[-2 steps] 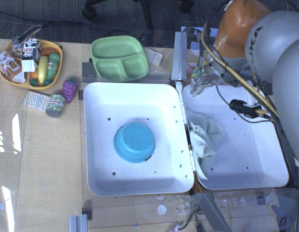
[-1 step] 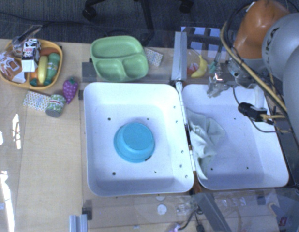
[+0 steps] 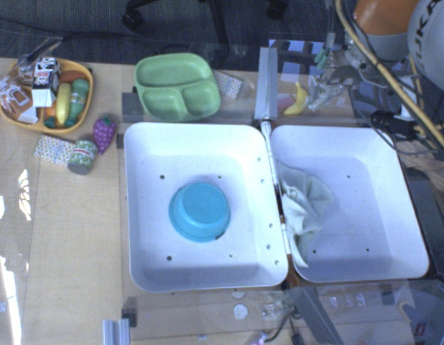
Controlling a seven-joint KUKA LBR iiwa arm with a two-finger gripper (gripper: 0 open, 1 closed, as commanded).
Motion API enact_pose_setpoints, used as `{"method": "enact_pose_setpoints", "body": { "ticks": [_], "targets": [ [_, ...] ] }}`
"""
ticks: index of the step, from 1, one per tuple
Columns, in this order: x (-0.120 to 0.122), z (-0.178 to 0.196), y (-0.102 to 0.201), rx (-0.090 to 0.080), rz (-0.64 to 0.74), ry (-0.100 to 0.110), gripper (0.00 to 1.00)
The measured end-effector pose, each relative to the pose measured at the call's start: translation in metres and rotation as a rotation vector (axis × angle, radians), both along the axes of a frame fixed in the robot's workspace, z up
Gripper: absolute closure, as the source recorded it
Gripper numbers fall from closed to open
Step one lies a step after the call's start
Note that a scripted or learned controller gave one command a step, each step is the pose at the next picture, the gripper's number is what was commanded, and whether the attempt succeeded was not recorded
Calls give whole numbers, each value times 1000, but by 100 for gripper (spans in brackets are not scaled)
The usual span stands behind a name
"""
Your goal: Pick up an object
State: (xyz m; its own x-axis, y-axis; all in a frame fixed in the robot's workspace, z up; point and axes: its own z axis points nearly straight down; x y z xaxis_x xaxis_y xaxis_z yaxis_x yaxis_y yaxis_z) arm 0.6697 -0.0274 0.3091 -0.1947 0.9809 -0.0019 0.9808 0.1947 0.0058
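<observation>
The arm (image 3: pixel 429 20) reads "UKA", partly cut off.

Left bin (image 3: pixel 146 264): blue bowl (image 3: pixel 200 211) upside down near the middle, bare white floor open all round it out to the walls. Right bin (image 3: pixel 401 214): crumpled pale cloth (image 3: pixel 305 208) heaped against the left wall by the divider, perhaps draped onto the rim; right-hand half of the floor open. Beyond the bins, green divided tray (image 3: pixel 176 86) close behind the left bin's far rim. Far right corner crowded by the arm (image 3: pixel 394 13), its cables and gripper (image 3: pixel 324 92), hanging above the bench behind the right bin.
</observation>
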Motion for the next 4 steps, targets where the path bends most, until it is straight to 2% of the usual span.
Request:
{"method": "enact_pose_setpoints", "body": {
  "ticks": [1,2,3,4],
  "targets": [
    [-1,-126,30,0,106,5,100],
    [0,-124,-39,1,-100,1,100],
    [0,35,-20,0,36,-2,100],
    [-31,-126,5,1,111,5,100]
  ]
}}
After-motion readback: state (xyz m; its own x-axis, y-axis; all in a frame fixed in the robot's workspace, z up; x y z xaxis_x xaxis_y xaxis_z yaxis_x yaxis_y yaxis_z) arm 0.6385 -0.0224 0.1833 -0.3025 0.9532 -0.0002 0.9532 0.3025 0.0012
